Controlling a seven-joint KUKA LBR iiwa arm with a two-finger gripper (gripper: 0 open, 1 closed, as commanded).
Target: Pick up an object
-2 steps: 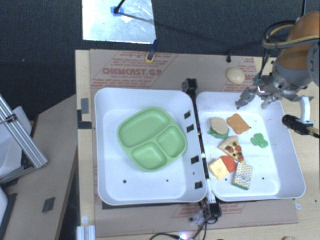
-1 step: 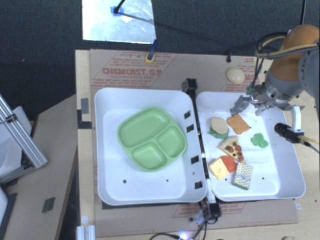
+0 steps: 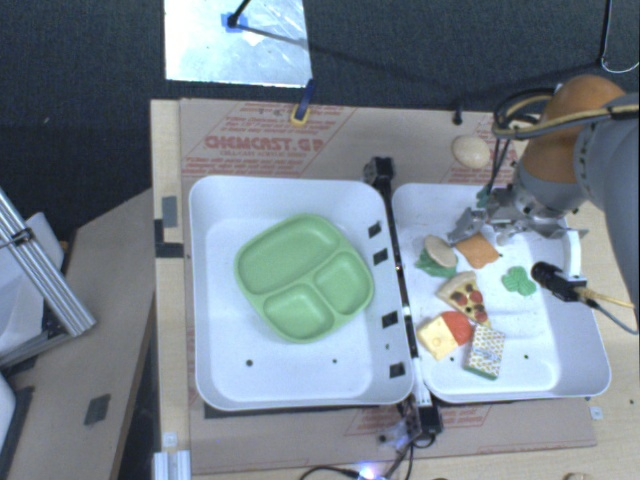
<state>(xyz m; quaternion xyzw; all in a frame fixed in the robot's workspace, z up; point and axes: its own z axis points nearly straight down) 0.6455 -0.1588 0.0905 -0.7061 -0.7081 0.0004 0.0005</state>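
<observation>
Around my gripper (image 3: pixel 478 226) the right bin (image 3: pixel 575 353) is crowded: the orange piece (image 3: pixel 478 252) lies just beneath, the pizza slice (image 3: pixel 463 294) and green clover (image 3: pixel 518 280) near. Toward the bin's near right corner, past the patterned block (image 3: pixel 487 352), bare floor lies open.

Two white bins: the left bin (image 3: pixel 215 368) holds a pale green tray (image 3: pixel 304 276). In the right bin (image 3: pixel 575 358) lie an orange-brown piece (image 3: pixel 479 251), a green leaf (image 3: pixel 436 263), a tan roll (image 3: pixel 439 249), a pizza slice (image 3: pixel 464 294) in yellow with red dots, a yellow cheese wedge (image 3: pixel 437 338), a red piece (image 3: pixel 457 325), a green clover shape (image 3: pixel 518 281) and a box (image 3: pixel 486 352) speckled green and white. The surface (image 3: pixel 260 140) is tan cardboard with red lettering. The arm (image 3: pixel 585 143) is grey with an orange band. A cream egg (image 3: pixel 470 151) lies on the cardboard. A silver foil sheet (image 3: pixel 238 28) lies on dark carpet (image 3: pixel 70 78).
</observation>
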